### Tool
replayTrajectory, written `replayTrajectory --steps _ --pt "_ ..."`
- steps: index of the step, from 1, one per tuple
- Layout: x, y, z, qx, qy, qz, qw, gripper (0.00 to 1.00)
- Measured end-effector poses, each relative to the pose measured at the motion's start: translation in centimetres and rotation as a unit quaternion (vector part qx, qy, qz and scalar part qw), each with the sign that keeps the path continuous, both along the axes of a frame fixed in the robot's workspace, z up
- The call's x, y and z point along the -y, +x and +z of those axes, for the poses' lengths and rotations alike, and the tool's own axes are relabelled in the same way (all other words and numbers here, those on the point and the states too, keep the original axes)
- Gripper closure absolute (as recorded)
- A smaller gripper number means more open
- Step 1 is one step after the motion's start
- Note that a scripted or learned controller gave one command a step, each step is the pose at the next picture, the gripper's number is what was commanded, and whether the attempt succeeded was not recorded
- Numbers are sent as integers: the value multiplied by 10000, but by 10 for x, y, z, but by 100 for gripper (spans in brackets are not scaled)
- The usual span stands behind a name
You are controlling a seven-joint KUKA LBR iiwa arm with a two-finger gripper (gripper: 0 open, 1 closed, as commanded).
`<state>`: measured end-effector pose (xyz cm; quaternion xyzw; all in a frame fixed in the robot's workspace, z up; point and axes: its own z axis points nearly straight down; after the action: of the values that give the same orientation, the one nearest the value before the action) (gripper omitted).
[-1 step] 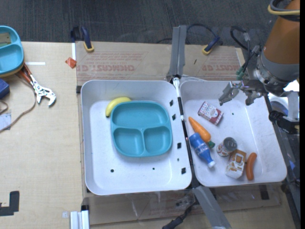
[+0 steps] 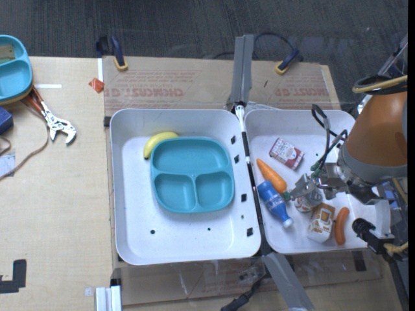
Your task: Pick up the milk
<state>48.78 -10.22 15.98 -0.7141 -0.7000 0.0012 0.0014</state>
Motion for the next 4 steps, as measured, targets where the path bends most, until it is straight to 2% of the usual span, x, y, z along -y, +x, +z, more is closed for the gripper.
replayTrajectory --steps 1,2,3,4 --pt "42 0 -46 168 -47 -128 9998 0" --pt "48 0 -51 189 -27 48 9998 0" --pt "51 3 -41 243 -65 32 9997 100" --pt "51 3 -41 240 -65 33 9997 0"
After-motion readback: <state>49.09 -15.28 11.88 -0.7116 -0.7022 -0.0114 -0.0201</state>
